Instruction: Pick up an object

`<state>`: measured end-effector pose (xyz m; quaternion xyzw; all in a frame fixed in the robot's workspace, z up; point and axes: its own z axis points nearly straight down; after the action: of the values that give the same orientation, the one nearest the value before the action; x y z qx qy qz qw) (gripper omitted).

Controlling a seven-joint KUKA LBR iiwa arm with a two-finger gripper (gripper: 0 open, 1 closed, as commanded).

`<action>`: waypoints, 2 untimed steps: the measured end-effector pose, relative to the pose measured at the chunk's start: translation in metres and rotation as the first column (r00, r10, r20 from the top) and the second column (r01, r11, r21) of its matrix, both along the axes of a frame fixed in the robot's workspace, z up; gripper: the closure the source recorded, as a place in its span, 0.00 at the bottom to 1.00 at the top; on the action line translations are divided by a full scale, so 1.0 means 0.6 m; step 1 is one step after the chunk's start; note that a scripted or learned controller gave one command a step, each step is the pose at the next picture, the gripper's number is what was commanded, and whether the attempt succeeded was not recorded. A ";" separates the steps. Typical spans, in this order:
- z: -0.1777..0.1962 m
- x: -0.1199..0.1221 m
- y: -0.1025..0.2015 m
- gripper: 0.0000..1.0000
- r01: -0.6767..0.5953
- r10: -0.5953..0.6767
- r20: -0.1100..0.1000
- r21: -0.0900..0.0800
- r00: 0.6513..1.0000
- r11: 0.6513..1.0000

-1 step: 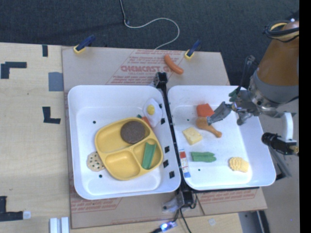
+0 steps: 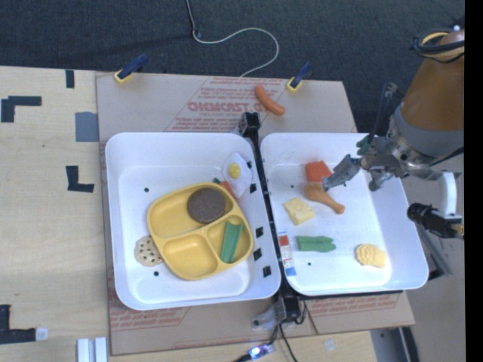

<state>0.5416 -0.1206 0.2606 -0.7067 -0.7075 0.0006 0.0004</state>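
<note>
1. Dark carpet lies behind a pale wooden bench, where a cardboard sheet (image 2: 219, 108) bears two white bins, the left bin (image 2: 124, 157) and the right bin (image 2: 392, 277).
2. Landmark: the orange block (image 2: 317, 170) in the right bin.
3. A toy chicken drumstick (image 2: 324, 197) lies just below that block, tan-orange, its long axis slanting from upper left to lower right, thick end toward the block.
4. The gripper (image 2: 341, 173) hovers just right of the block; whether its fingers are parted I cannot tell.
5. Below-left of the block sits a yellow cheese wedge (image 2: 299, 210); farther below, a green bean pod (image 2: 315, 243) lies level; a yellow shell-shaped piece (image 2: 370, 256) is at lower right.
6. Far left of the block, a yellow divided plate (image 2: 170, 217) holds a brown patty (image 2: 206, 204) and a green stick (image 2: 231, 241).
</note>
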 end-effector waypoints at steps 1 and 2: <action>-0.076 0.001 0.012 0.00 -0.001 0.001 -0.005 0.001 1.000 1.000; -0.184 -0.003 0.013 0.00 0.000 0.000 -0.007 0.001 1.000 1.000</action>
<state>0.5399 -0.1128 0.1499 -0.7068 -0.7074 0.0025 0.0033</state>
